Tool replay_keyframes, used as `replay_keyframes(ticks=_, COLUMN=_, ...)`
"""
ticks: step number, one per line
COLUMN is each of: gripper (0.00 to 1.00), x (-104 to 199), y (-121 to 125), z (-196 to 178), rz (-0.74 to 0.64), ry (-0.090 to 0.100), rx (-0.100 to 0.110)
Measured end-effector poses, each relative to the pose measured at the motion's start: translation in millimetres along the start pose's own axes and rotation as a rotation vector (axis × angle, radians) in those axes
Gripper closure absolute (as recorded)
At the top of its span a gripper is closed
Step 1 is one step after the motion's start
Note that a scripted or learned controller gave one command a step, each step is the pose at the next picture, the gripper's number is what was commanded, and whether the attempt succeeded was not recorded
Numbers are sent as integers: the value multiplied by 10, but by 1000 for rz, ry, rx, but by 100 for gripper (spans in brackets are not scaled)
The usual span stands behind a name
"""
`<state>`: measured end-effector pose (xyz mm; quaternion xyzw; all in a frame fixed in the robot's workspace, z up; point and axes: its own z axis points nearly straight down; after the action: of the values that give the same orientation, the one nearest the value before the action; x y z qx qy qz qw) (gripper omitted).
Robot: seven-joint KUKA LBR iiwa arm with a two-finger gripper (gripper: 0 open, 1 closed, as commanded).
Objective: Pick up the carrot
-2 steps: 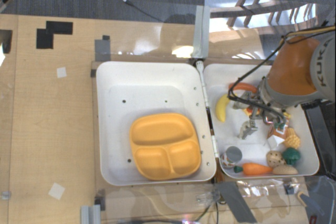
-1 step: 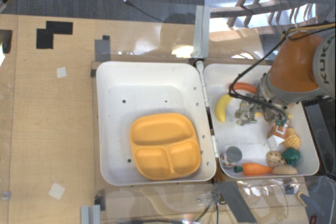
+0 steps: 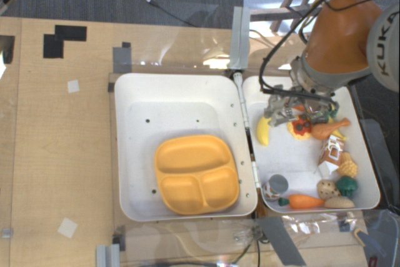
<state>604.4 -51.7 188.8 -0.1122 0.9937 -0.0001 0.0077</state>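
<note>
Orange carrot [image 3: 302, 201] at right bin [image 3: 275, 153] front edge; tool [image 3: 299, 110] partly hidden by wrist, open/closed unclear.

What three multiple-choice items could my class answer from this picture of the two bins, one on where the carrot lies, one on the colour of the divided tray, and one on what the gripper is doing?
1. Where does the carrot lie?
A. near the front edge of the right bin
B. on the tray
C. on the bench outside the bins

2. What colour is the divided tray in the left bin?
A. blue
B. yellow-orange
C. white

3. Where is the gripper?
A. over the left bin
B. above the back part of the right bin
C. over the bare bench

Answers:
1 A: the carrot lies by the front wall of the right bin, beside a small grey cup.
2 B: the tray is yellow-orange against the white left bin.
3 B: the gripper hangs over the toys at the back, well apart from the carrot.
</note>
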Motion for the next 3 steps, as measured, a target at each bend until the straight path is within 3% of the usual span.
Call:
replay_keyframes(ticks=1, gripper=100, x=930, y=386, z=-299, rz=-242, ry=6, rx=-2)
replay_keyframes(ticks=2, gripper=100, x=546, y=118, z=-1392, rz=-297, ry=-4, rx=5)
replay_keyframes(ticks=3, gripper=100, x=984, y=3, z=63, rz=-221, ry=16, rx=-6)
